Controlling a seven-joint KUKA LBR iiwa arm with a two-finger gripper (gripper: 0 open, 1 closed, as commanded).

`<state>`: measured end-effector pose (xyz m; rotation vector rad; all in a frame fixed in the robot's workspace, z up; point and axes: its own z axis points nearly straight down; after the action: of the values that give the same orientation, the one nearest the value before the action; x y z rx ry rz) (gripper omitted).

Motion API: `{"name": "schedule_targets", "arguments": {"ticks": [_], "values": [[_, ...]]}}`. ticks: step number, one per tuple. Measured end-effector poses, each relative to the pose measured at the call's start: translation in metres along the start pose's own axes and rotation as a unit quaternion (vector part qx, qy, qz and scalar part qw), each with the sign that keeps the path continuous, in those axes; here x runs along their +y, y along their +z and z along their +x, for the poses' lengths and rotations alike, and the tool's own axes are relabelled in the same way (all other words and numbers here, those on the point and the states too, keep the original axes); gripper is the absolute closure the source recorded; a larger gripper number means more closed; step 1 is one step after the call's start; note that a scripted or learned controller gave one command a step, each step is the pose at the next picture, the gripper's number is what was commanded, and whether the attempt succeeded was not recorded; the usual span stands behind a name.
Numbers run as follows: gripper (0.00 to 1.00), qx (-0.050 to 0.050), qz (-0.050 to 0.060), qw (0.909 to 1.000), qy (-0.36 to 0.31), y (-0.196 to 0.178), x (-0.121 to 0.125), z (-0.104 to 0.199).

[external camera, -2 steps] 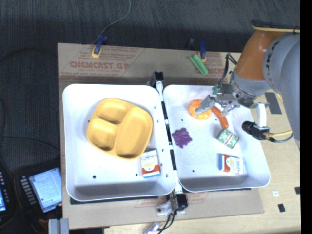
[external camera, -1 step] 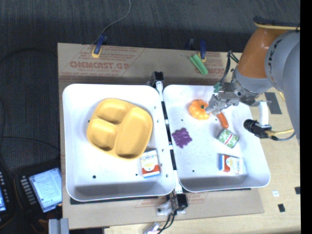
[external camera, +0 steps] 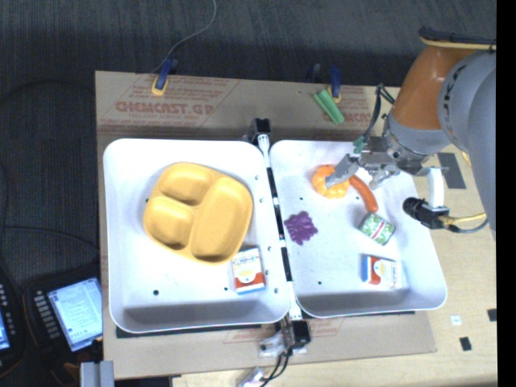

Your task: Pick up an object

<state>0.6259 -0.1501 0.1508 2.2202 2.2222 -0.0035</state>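
Orange toy (external camera: 326,181) lies in the right bin (external camera: 419,297) — the gripper (external camera: 351,168) sits right above it, fingers spread apart, touching or nearly so, nothing clamped between them.

carton (external camera: 248,270) in left bin (external camera: 121,216)

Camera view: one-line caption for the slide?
Gripper hovers over the orange toy in the right bin; yellow tray sits in the left bin.
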Motion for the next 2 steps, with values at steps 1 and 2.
{"name": "schedule_targets", "arguments": {"ticks": [1, 2], "values": [[0.00, -0.001, -0.003, 1.0000, 0.001, 0.062, -0.014, 0.053], [1.00, -0.001, -0.004, 1.0000, 0.001, 0.051, -0.013, 0.052]]}}
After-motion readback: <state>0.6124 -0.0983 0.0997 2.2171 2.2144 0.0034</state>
